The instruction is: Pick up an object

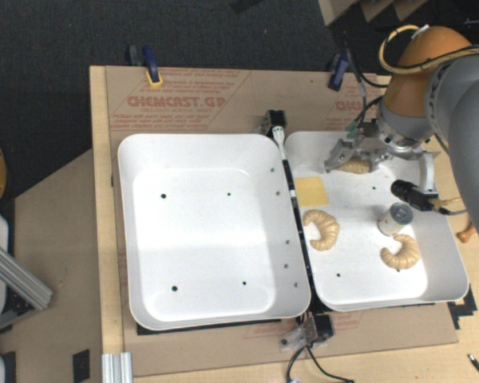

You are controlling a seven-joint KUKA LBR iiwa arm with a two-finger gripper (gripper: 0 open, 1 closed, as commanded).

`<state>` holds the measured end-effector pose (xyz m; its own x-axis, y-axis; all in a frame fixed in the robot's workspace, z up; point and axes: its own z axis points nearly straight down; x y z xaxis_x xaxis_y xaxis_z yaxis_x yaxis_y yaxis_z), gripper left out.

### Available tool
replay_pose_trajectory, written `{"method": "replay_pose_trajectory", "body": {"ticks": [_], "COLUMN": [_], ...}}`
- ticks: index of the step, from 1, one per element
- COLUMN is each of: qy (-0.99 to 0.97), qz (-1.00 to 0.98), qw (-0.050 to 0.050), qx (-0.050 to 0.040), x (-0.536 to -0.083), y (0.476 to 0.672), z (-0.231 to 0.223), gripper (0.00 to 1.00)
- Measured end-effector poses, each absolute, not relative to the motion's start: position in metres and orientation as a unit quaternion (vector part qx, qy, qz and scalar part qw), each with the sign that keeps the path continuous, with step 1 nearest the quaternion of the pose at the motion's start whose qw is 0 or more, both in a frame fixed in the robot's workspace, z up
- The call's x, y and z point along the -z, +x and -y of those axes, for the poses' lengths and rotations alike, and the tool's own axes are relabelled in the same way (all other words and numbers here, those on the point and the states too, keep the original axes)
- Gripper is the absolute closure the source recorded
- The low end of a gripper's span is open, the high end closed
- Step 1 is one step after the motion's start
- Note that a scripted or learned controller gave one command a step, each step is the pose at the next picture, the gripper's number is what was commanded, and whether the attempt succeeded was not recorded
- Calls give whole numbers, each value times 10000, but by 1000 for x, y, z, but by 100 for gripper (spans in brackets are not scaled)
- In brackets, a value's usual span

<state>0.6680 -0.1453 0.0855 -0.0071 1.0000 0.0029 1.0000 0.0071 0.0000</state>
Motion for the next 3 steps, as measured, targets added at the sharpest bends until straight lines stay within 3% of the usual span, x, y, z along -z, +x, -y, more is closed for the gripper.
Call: {"method": "replay_pose_trajectory", "body": {"ticks": [1, 2, 3], "qy": [-7055, -7076, -7061], "qz": [7087, 7067, 7081], "qw": [15, -11, 9], "qx": [-2, -1, -5], "x": [-85, -85, -85], "y": [667, 666, 667], "z": [104, 124, 92], "gripper": [0, 0, 0]}}
